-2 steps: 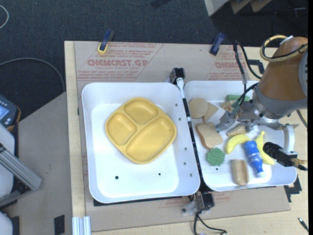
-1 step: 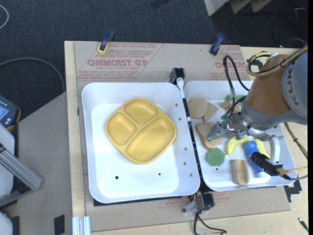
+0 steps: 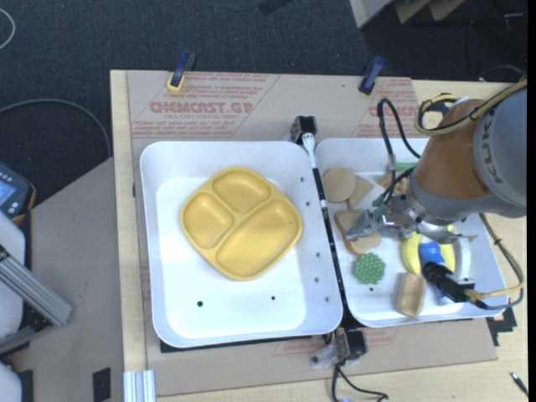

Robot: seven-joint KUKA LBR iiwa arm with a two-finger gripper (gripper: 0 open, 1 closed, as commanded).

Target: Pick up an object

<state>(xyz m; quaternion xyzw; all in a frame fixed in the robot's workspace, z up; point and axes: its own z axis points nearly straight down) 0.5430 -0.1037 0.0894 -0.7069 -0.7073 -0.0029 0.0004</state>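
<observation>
Arm reaches into the right bin (image 3: 469, 315), wrist low over the clutter. Pincer (image 3: 371, 222) sits at the bin's left side, metal tips down among the tan pieces; cannot tell from this angle how wide it stands or whether anything is in it.

Candidate objects, all in the same bin as the pincer:
- tan pieces (image 3: 346, 221), touching or just under the tips; contact not resolvable.
- round beige piece (image 3: 338, 184), just beyond the tips, toward the bin's far wall.
- green bumpy ball (image 3: 368, 268), just on the near side.
- yellow object with blue part (image 3: 421, 254), under the wrist, partly hidden.
- tan block (image 3: 409, 294), farther toward the near wall.

Left bin (image 3: 159, 224) holds a yellow divided plate (image 3: 241, 222), well apart from the pincer.

Judgement: low pose suggests a grasp attempt on the tan pieces; crowding risks a miss.
</observation>
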